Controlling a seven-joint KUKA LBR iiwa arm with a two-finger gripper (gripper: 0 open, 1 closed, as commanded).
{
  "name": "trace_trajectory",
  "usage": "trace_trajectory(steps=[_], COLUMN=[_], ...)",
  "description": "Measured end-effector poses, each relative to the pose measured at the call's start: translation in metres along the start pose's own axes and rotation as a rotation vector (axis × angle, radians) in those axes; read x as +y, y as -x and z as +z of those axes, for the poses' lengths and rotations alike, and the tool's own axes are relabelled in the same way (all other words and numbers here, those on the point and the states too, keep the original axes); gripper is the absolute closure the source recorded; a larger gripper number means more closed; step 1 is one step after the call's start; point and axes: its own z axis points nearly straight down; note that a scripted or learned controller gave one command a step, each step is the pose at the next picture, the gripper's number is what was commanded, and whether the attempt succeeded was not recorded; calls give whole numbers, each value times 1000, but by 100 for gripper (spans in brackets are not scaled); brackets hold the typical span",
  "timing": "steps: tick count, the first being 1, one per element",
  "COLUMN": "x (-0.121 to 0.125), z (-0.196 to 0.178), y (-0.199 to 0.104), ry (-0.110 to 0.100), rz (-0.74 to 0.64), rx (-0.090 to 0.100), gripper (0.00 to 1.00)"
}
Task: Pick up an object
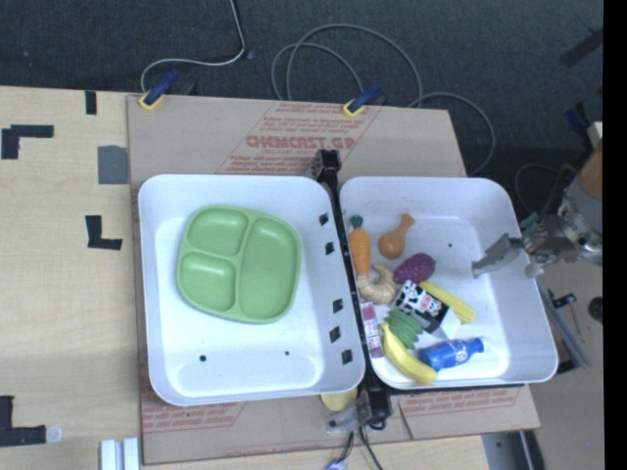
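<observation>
Lying heaped in the right bin (490,204), along its left and lower parts, are the small toys on offer: an orange carrot (360,250) against the divider, a tan chicken drumstick (396,235), a purple piece (413,266), a black-and-white carton (422,304), a yellow banana (406,356) and a blue bottle (453,352) nearest the front wall. None of them sits between the fingers. The gripper (490,260) hovers at the bin's right side (well apart from the heap), and whether it is spread or pressed together cannot be told, since it looks like one grey blur here. The left bin (157,341) holds a green divided plate (238,263). Both bins rest on a cardboard sheet (294,140).
</observation>
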Motion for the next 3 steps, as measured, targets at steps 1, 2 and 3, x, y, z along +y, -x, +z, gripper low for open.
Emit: trace_trajectory(steps=[1,2,3], x=[13,66,65], z=[127,141,132], y=[-100,-105,-104], ry=[6,5,5], rz=[-4,-1,0], rx=[-3,-3,-5], gripper=[0,0,100])
